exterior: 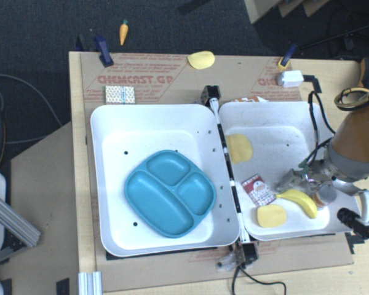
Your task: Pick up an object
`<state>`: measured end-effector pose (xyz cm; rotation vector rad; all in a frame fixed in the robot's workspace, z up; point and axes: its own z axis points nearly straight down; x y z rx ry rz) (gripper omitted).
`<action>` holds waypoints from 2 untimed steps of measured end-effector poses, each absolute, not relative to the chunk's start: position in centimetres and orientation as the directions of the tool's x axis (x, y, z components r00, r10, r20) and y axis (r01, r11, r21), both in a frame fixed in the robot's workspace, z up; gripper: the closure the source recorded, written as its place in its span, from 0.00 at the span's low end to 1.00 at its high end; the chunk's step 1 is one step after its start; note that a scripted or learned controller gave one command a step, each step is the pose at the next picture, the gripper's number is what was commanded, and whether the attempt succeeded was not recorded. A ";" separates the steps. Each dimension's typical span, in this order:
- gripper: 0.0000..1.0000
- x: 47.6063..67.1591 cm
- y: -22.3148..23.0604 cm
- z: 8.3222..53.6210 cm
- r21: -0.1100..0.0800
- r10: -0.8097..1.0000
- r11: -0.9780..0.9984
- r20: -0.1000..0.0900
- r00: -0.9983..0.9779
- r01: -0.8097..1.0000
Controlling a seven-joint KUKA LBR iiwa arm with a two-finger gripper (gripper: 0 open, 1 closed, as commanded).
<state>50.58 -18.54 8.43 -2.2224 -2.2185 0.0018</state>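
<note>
Your gripper (307, 178) sits low in the right bin (267, 112) just above the banana (300, 201); can't tell the fingers' state.

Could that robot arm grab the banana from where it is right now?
Probably yes. The banana lies uncovered in the right bin, just below the gripper, with nothing between them. A yellow disc and a red packet sit close on its left, which might crowd the grab.
</note>
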 end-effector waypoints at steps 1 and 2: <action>0.00 47.9 -15.7 8.4 -0.001 1.000 0.000 0.001 0.000 1.000; 1.00 47.9 -15.7 9.4 0.001 1.000 -0.001 0.001 0.001 1.000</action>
